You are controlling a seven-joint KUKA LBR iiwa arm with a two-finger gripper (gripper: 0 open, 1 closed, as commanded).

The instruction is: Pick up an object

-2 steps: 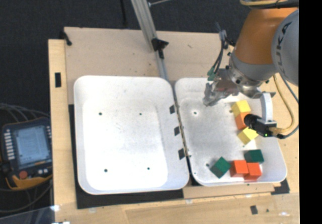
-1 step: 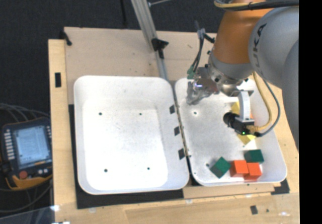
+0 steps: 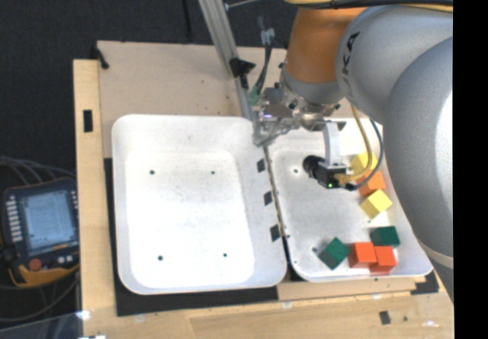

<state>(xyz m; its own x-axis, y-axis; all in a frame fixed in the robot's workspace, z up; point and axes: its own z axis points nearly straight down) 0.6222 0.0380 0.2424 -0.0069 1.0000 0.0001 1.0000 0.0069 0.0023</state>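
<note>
**A:** What lies nearest in the right bin (image 3: 305, 269)?

**B:** A tilted green block (image 3: 332, 252) by the near rim, touching an orange block (image 3: 363, 254). A second orange block (image 3: 384, 258) sits just beside that one, and a second green block (image 3: 386, 236) is right behind it.

**A:** And further back?

**B:** A yellow block (image 3: 375, 204) along the right side. Behind it are an orange piece (image 3: 373, 182) and a yellow piece (image 3: 357, 164), both partly hidden by the arm (image 3: 396, 63).

**A:** Where's the gripper?

**B:** The gripper (image 3: 268, 129) hangs at that bin's far left corner, above the rim it shares with the left bin (image 3: 183, 200), well apart from every block. I can't tell whether it's open or closed, or whether it has anything.
</note>
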